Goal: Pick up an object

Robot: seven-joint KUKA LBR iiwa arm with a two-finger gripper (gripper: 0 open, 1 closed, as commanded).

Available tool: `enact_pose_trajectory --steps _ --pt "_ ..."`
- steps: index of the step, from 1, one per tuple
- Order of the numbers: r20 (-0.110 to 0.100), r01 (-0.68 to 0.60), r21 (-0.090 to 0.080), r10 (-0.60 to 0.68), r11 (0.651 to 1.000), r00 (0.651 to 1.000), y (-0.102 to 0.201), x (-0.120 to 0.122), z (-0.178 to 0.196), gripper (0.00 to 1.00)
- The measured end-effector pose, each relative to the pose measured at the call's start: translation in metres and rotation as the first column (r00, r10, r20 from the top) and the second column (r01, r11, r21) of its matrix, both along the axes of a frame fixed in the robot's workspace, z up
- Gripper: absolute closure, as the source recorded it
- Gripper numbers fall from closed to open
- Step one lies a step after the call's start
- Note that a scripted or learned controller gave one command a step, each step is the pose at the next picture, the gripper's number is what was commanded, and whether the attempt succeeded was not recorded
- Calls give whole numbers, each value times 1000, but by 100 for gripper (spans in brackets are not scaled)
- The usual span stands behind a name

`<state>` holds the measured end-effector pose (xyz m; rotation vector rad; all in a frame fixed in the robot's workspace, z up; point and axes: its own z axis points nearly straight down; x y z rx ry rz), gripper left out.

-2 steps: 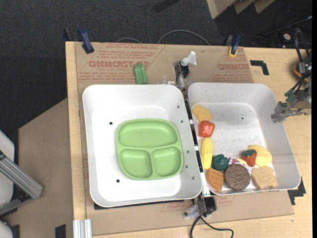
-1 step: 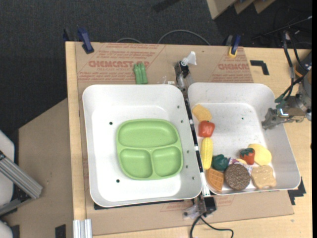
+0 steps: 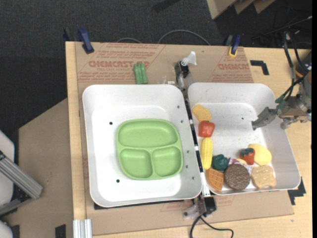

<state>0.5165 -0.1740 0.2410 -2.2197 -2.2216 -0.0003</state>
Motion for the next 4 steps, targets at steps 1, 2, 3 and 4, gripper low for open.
enact_pose_trajectory --steps 1,2,3,4 --pt "-12 4 4 -4 1000 1000 3 -42 -150 0" --pt "11 4 -16 -4 1000 1000 69 -36 -154 0" --pt "2 8 -5 -8 1000 1000 -30 -31 -156 0" --pt "6 -6 -2 6 1000 1000 19 24 -156 0"
